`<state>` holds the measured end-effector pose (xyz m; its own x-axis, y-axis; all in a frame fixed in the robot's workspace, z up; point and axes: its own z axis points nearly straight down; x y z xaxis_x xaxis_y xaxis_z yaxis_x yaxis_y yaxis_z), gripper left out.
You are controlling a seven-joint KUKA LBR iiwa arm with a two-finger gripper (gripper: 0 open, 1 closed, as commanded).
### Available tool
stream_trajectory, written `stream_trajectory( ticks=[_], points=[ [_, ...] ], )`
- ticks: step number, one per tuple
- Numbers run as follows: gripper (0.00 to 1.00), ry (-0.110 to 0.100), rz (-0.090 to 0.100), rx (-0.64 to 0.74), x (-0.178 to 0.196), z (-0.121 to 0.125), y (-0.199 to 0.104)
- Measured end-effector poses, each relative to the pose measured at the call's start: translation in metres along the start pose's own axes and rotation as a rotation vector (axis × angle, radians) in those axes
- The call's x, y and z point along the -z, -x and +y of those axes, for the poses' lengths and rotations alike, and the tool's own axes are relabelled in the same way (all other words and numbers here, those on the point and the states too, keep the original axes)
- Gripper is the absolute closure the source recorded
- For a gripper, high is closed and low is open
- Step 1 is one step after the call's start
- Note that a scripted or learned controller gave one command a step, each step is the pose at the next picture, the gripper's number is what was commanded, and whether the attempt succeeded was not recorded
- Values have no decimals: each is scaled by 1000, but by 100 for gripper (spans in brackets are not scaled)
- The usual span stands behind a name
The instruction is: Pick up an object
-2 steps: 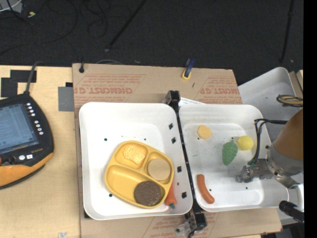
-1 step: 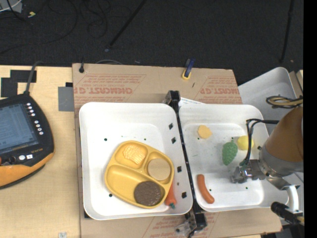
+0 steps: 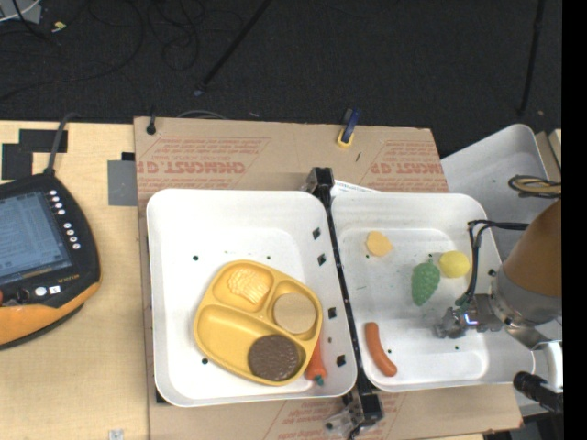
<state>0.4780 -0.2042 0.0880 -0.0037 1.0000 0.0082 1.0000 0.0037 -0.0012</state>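
The sausage (image 3: 382,349), a red toy frank, lay on the floor of the right bin (image 3: 431,369) just to the camera's left of my gripper (image 3: 452,324) and a shade nearer the lens, well within reach. Its long axis ran at a slant, the near end pointing toward the bin's front wall and the far end tipped back toward the divider between the two bins. I judged that any grasp would need my fingers turned across that slant rather than along it.

My gripper hung low over the right bin, close to its right wall, with nothing visibly between its tips; whether they stood apart or closed I could not tell, the metal being too small and dark in the camera view.

Beyond my gripper, farther from the lens, sat a green leafy piece (image 3: 425,281) with a yellow lemon-like ball (image 3: 454,264) touching or nearly touching its right side. Farther still, and more to the left, lay a small orange-yellow lump (image 3: 378,243), apart from the rest.

Across the divider, in the left bin (image 3: 183,236), a yellow sectioned tray (image 3: 215,324) carried a brown disc (image 3: 274,357), a tan disc (image 3: 294,313) and a yellow ridged piece (image 3: 246,285), all well apart from my gripper. An orange carrot-like piece (image 3: 315,367) leaned at the tray's near corner.
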Motion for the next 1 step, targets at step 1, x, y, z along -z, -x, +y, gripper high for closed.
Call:
stream_trajectory(
  ticks=[1],
  points=[
    [100, 0, 1, 1, 0, 0, 5]
  ],
)
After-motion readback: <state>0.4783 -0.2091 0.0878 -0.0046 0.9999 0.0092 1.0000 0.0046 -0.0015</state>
